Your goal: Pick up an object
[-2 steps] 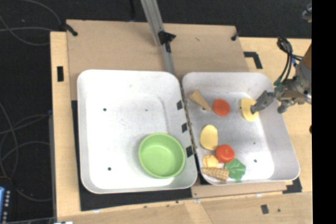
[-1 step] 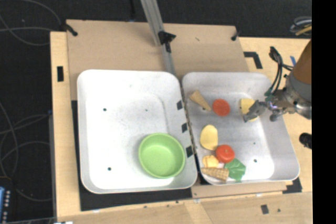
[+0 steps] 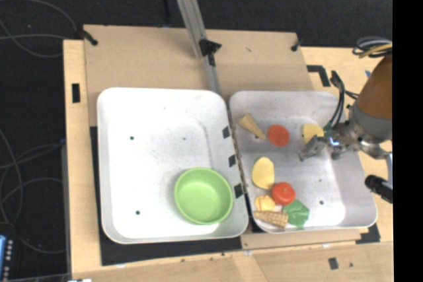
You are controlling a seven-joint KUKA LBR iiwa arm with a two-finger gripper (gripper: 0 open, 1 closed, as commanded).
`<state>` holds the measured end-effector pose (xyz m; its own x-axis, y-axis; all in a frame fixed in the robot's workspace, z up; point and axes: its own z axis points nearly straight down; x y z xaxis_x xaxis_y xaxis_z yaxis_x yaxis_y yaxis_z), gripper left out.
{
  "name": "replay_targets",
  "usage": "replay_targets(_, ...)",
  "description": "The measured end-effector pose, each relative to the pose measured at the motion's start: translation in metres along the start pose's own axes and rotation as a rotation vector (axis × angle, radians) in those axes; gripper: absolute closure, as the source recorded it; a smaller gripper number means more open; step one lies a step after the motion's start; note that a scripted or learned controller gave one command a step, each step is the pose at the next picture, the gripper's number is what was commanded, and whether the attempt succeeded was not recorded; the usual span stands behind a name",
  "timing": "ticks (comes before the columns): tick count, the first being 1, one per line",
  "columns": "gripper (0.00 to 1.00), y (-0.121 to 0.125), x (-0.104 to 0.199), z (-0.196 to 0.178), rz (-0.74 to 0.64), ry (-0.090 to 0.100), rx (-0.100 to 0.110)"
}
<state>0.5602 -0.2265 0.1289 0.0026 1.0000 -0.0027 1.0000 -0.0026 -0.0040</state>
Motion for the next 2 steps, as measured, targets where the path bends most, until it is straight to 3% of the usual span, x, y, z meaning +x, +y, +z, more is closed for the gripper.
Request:
replay_targets(1, 1.00, 0.002, 0.000, -0.015, 0.002, 0.000, -0.009)
replay_targets(2, 1.00, -0.002, 0.003, -0.076, -0.007, 0.001, -0.012)
